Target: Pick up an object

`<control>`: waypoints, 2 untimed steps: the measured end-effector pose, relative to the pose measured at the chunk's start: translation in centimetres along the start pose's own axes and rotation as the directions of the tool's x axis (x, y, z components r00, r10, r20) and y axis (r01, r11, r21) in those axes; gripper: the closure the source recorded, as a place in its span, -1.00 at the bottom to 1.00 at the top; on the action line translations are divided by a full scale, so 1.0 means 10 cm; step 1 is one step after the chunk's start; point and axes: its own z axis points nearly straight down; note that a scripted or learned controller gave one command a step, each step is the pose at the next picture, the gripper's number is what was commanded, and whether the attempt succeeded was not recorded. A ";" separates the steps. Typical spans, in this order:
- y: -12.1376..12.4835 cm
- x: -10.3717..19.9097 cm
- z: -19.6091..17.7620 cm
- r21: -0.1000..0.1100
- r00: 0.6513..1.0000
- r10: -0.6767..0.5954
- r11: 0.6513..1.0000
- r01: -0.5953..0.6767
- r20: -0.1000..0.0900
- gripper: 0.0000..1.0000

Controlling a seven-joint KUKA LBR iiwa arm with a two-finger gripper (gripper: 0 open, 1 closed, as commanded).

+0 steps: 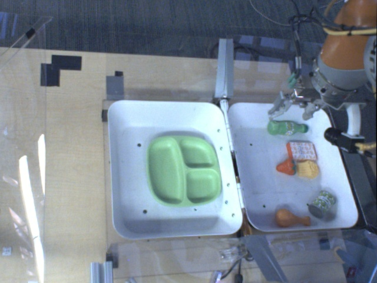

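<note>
— Found the metal fingers (278, 109) where?

— Over the far end of the right-hand shallow white bin (349, 216), below the grey arm with the orange band (349, 47). Spread well apart, with nothing caught between them.

— Nearest to what?

— Hung just above a green plastic bottle (287, 127), lying on its side near that bin's far wall, cap end toward the arm. Could not tell whether touching it or a little clear of it.

— Crowded by anything?

— Not right at the bottle. Closer to the camera, saw a small red-and-white printed box (303, 151), with a lumpy yellow piece (308, 170) just below it and an orange-red wedge (286, 167) touching the yellow one. Further toward the near wall, noted a tipped grey-green can (322, 204) and an orange-brown pear-shaped toy (291, 218), both well apart from the bottle.

— Anything around the arm itself?

— Loops of thin black cable (277, 5) behind the arm, beyond the bin's far wall. Also a grey metal post (224, 69) standing where the two bins met.

— And on the other side?

— Saw the left-hand white bin (126, 217) with a pale green three-compartment tray (182, 170) lying flat in its middle. Beyond that, only the light wooden bench (70, 158), marked with black tape patches (59, 66) at its far left.
</note>
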 end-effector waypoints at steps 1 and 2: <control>0.35 -0.27 0.83 0.001 0.999 -0.054 0.999 0.054 0.000 -1.00; 0.48 -0.53 1.55 -0.004 1.000 0.014 1.000 -0.014 0.001 -1.00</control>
